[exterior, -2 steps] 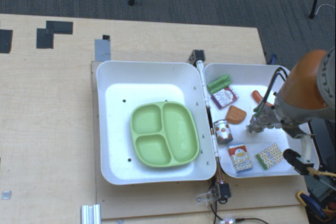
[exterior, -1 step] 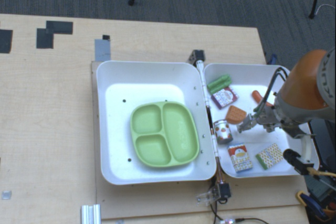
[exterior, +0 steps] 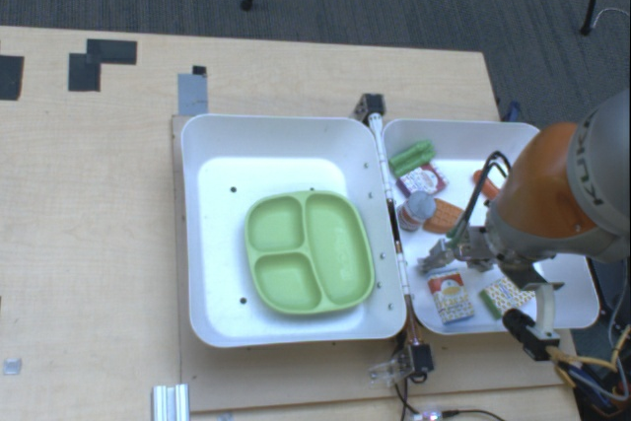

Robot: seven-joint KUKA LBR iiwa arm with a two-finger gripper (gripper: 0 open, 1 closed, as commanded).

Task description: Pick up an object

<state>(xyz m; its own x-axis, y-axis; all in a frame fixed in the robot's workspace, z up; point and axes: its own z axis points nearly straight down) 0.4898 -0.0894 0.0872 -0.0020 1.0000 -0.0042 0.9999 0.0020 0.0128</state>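
The right bin (exterior: pixel 582 309) holds several small objects. A green packet (exterior: pixel 411 156) lies at its far left, with a red and white pouch (exterior: pixel 424 180) just below it. Nearer are a grey round piece (exterior: pixel 419 206) and an orange block (exterior: pixel 446 214). A small white carton with a red label (exterior: pixel 452 297) lies near the front, beside a patterned packet (exterior: pixel 508 294). My gripper (exterior: pixel 442 257) hangs low over the bin's left half, between the orange block and the carton. The arm's orange band (exterior: pixel 537 187) covers the bin's right part.
The left bin (exterior: pixel 212 212) holds a green three-compartment plate (exterior: pixel 311 251). A ridge (exterior: pixel 389 212) divides the two bins. A red-orange item (exterior: pixel 485 180) peeks out beside the arm. Cables and a clamp (exterior: pixel 409 362) sit at the front edge of the bench.
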